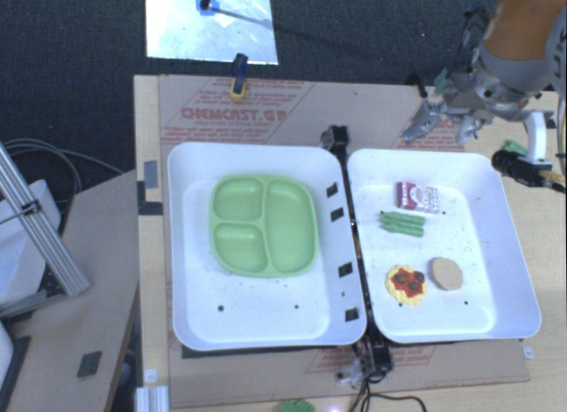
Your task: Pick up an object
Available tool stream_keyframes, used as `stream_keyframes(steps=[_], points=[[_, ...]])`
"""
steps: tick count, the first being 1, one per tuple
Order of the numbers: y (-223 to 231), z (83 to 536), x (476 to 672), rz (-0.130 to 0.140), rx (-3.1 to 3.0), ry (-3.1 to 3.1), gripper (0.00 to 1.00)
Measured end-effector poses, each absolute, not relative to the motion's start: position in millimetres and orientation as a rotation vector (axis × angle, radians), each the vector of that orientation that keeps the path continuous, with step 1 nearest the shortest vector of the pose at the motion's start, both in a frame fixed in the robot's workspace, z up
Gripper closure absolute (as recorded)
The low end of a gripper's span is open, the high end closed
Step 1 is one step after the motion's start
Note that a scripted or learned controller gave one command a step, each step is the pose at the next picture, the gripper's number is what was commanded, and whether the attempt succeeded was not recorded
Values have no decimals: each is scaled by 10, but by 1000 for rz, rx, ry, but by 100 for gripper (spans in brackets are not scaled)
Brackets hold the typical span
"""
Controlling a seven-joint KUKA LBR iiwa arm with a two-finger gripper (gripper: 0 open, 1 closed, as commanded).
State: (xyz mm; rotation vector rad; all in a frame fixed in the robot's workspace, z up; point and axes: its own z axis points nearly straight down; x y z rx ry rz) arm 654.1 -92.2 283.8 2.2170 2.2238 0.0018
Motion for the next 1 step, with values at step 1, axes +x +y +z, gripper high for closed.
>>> stream_keyframes(steps=[1], points=[[-1103,1617,5962,-12,2231,2226,0]])
